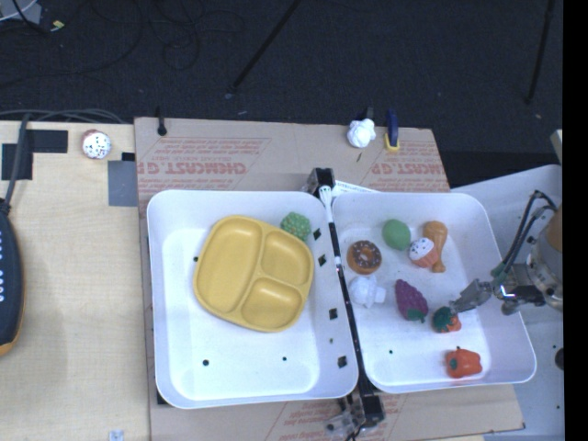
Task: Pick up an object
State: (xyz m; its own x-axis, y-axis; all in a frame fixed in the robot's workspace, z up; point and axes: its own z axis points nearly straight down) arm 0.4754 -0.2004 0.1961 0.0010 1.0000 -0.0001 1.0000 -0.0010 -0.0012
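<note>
- Two white bins are seen side by side; the right bin (pixel 501 237) is taken as the landmark.
- In the left bin (pixel 175 338) a yellow divided plate (pixel 254 272) is laid, with a green broccoli-like toy (pixel 296 225) touching the plate's far right edge.
- Inside the right bin, near its left wall, a chocolate donut (pixel 365 257) is placed, with a small white toy (pixel 367 292) just in front of it.
- Toward the bin's far side a green round toy (pixel 397 233) and an orange-and-white drumstick-like toy (pixel 430 245) are found near each other.
- At the bin's middle a purple grape bunch (pixel 411 299) is laid, and just to its right a small red and green toy (pixel 446 320).
- Near the bin's front right corner an orange pepper (pixel 464 363) is set, well apart from the rest.
- The gripper (pixel 467 298) is seen low over the right half of the bin, its tip just above the small red and green toy; whether that toy is touched cannot be told.
- The claw's state cannot be told; nothing is seen held.
- The arm (pixel 533 283) is extended in across the bin's right wall, nearly level, with cables looped above it.
</note>
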